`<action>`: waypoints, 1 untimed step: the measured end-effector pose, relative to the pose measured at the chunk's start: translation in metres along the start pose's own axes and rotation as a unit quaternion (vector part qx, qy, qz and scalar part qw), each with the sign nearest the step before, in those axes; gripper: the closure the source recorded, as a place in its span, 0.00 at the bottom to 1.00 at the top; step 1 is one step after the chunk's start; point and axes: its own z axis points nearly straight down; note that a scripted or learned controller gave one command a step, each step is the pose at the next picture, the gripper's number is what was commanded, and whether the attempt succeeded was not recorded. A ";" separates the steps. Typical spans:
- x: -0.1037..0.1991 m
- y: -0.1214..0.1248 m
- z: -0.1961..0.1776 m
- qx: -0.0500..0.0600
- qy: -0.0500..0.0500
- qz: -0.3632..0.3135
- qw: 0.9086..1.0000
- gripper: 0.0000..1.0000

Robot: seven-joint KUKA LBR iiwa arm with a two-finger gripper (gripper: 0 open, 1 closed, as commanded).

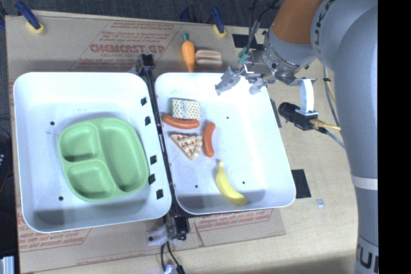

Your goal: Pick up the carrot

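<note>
The carrot [187, 53] is seen lying outside the bins, on the cardboard-covered bench [96, 42] just beyond the far rim of the right bin [273, 157]. Its green top is pointed away from the bin and its orange body toward it. A small bun-like sandwich [208, 58] is placed just beside it, to its right.

The gripper [243, 81] is held over the far right corner of the right bin, near the rim. Its fingers [226, 83] are seen spread apart, and nothing is gripped between them. It is kept apart from the carrot, with the sandwich lying between the two. The grey arm [347, 42] with its orange band is seen reaching in from the right.

Inside the right bin, a small patterned box [185, 108] is placed near the left wall, with a sausage [175, 122] lying just below it. A pizza slice [186, 144] is set below that sausage, and a second sausage [209, 138] is laid upright just to the right of the slice. A banana [227, 187] is found nearer the front edge of the bin.

In the left bin [38, 202], a green divided plate [103, 158] is set.
</note>
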 end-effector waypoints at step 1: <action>-0.013 -0.095 -0.060 0.000 0.000 0.036 0.999 0.00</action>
